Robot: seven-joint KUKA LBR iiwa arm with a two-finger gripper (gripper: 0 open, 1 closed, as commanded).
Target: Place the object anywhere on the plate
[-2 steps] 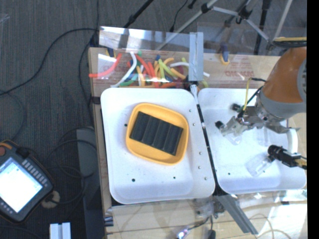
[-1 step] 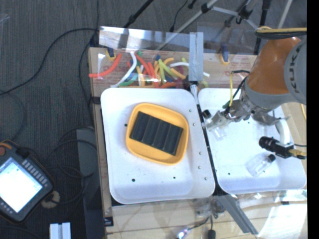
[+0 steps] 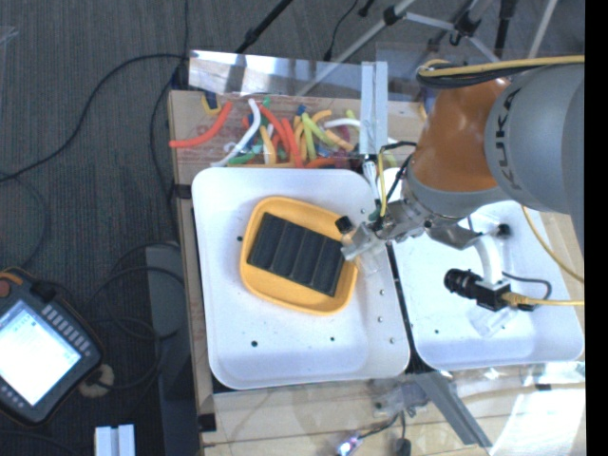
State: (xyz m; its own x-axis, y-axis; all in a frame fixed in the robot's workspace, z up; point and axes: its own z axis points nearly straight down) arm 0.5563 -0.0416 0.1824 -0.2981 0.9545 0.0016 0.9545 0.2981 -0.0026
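Yellow plate (image 3: 255, 275) with a dark ribbed insert sits in the left bin (image 3: 285, 359); my gripper (image 3: 356, 240) hovers at its right rim; I can't tell its opening or any load; no object identifiable, so handling stays unjudged.

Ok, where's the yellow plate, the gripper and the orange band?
yellow plate (image 3: 255, 275): camera view, bare left rim.
gripper (image 3: 353, 240): camera view, tip at the plate's right edge.
orange band (image 3: 456, 145): camera view, middle of it.
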